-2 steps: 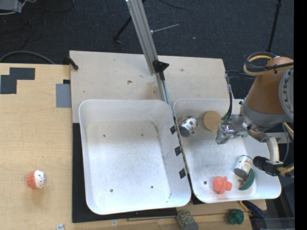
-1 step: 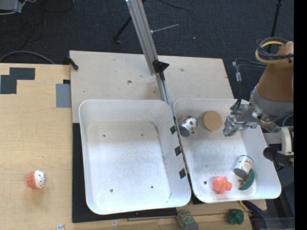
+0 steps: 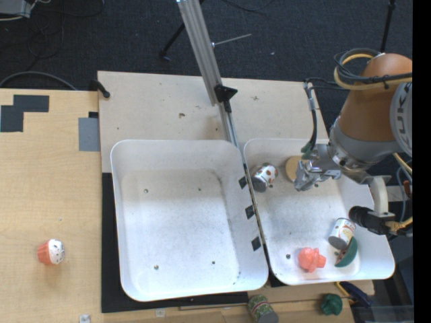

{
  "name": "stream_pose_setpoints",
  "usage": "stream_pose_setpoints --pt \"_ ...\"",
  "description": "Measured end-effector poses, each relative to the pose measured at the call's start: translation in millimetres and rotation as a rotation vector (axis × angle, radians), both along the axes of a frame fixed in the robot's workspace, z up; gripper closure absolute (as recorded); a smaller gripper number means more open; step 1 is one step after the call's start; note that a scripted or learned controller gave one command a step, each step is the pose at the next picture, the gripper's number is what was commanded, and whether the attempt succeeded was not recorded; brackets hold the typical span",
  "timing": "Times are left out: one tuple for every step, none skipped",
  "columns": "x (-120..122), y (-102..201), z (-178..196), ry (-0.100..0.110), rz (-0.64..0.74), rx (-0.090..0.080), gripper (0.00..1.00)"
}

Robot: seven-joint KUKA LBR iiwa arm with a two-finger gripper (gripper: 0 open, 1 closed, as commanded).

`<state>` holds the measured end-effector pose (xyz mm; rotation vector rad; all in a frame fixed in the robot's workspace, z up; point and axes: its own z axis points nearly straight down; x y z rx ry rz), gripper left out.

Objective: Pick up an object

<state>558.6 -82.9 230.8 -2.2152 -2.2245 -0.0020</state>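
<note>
Two shallow white bins sit side by side mid-frame: the left bin [image 3: 135, 160] and the right bin [image 3: 377, 268], with all the candidate objects for the pick in the right one. The arm [image 3: 370, 113] enters from the right edge of the frame and its gripper [image 3: 308, 178] hangs low over the upper part of the right bin, probably because that is where the nearest cluster of targets lies. Gripper state: cannot tell from this slant; nothing is visibly held. Just left of the gripper, near the divider [image 3: 250, 200] between the bins, lies a small round white-and-red object [image 3: 264, 175]; a tan disc-like piece [image 3: 291, 168] sits between it and the gripper, partly hidden by the tool, contact unclear. Judgement: one of these two is the likely target, the approach being at its descent or alignment stage, pick not yet done. Lower right of the bin holds an orange-pink lump [image 3: 310, 259], a small can-like item [image 3: 341, 232] and a dark green curved piece [image 3: 348, 254], the last two touching or nearly so, which would make a clean grasp there harder. Outside the bins: a red-and-white ball [image 3: 51, 252] on the wooden surface at lower left, and a green item [image 3: 330, 304] at the bottom edge, both out of play
</note>
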Motion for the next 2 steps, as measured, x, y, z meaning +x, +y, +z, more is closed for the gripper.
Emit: stream_pose_setpoints --pt "0 48 -10 0.004 -0.001 0.0 1.0" --pt "3 95 -15 0.005 -0.001 0.0 1.0"
